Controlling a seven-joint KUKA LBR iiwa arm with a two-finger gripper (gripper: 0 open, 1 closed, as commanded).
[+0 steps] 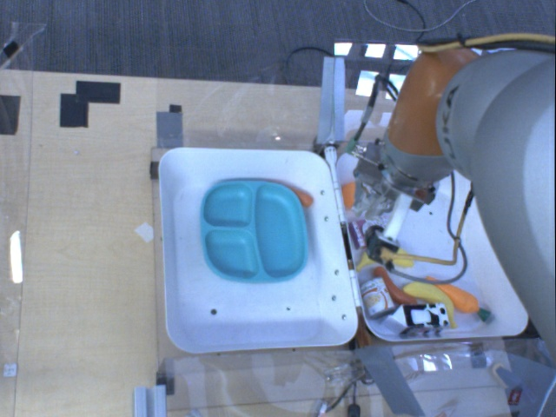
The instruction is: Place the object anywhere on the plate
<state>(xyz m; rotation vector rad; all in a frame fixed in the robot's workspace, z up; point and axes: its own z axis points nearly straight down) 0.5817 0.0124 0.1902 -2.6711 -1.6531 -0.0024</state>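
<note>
A blue divided plate (255, 230) lies in the left white bin (252, 320). An orange item (302, 197) peeks out from behind the plate's far right rim. My gripper (379, 217) hangs low over the right bin (504, 320), close to its left wall, just above a pile of objects. Below it lie a yellow piece (430, 289), an orange carrot-like piece (459, 297), a small tin (375, 298) and a black-and-white item (423, 316). Whether anything is held is hidden by the wrist.
A ridge where the two bin walls meet (340, 233) separates the gripper from the plate. Another orange item (348, 194) and a dark red packet (357, 232) lie by the right bin's left wall. Cables (452, 259) loop beside the wrist.
</note>
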